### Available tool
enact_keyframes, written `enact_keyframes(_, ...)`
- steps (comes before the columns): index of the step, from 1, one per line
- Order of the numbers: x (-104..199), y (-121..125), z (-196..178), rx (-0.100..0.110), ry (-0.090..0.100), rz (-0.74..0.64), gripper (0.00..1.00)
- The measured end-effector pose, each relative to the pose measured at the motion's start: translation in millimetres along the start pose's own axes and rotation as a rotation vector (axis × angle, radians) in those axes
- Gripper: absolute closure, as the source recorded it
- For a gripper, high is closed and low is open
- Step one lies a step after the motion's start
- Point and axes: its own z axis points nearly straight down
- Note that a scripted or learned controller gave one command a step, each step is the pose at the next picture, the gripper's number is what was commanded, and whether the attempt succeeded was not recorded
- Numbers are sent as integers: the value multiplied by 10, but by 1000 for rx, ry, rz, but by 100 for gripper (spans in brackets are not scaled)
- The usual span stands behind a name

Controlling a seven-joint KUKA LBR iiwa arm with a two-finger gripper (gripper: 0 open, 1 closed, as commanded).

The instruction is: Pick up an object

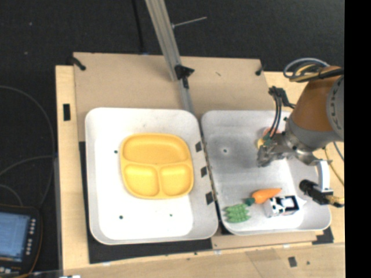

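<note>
The fingers of the gripper (266, 154) are too small and dark to judge, so I cannot tell how they stand or whether they grip anything. They hang over the right bin (232, 133), right of centre. Lower in that bin lie a carrot (265, 195), a black-and-white block (283, 205) and a green piece (237, 214). The left bin (104, 213) holds a yellow divided plate (156, 165).

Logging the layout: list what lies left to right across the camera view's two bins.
Yellow divided plate in the left bin → green toy → orange carrot → black-and-white toy, these three in the right bin.
</note>
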Motion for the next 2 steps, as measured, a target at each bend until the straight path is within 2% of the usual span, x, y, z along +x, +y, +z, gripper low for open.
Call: enact_keyframes(2,7,-58,-937,-3,0,-10,100)
